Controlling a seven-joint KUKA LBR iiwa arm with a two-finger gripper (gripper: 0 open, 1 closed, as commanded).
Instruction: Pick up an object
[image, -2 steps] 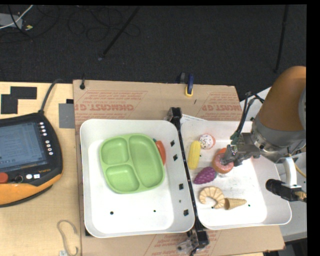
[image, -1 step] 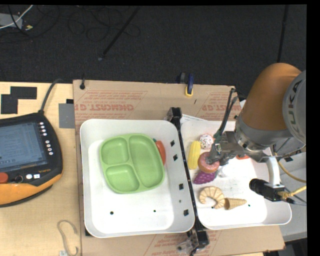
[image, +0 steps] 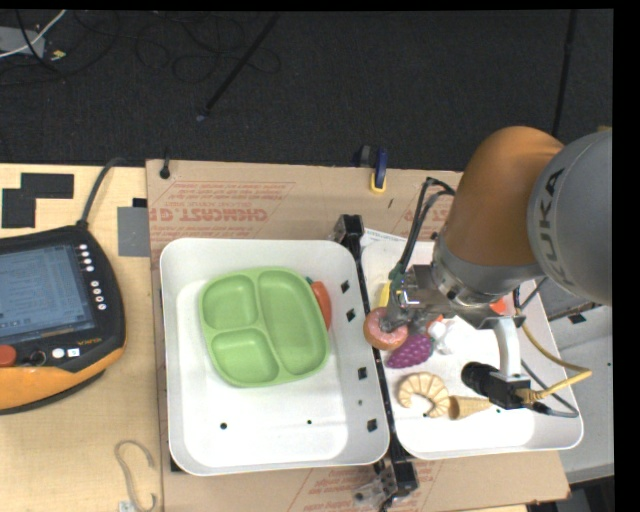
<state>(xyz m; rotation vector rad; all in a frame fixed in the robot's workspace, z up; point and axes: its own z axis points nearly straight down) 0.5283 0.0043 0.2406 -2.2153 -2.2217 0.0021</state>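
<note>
My tool (image: 400, 305) over right bin (image: 560, 435), grip state unclear. Pink donut (image: 381, 330) at its 7 o'clock, touching purple grapes (image: 410, 350). Risk: crowding, I may pinch both or nudge donut away.
</note>
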